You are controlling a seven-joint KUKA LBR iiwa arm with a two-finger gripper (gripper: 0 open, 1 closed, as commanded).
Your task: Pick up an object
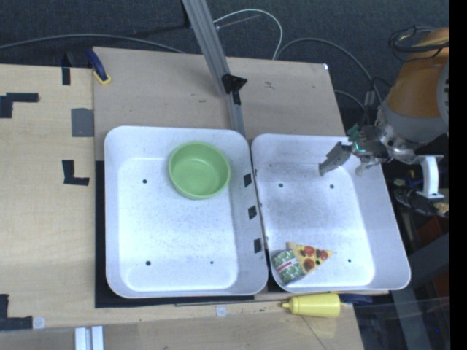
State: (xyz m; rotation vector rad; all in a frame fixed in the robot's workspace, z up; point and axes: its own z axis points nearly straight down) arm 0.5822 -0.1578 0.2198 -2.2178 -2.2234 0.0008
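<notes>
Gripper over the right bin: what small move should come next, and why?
Probably travel toward the near edge of the right bin, then descend. The gripper hangs open above the bin's far part with nothing between its fingers, while the pizza slice and the small green packet lie at the bin's near left corner. The green bowl in the left bin is farther away.
</notes>
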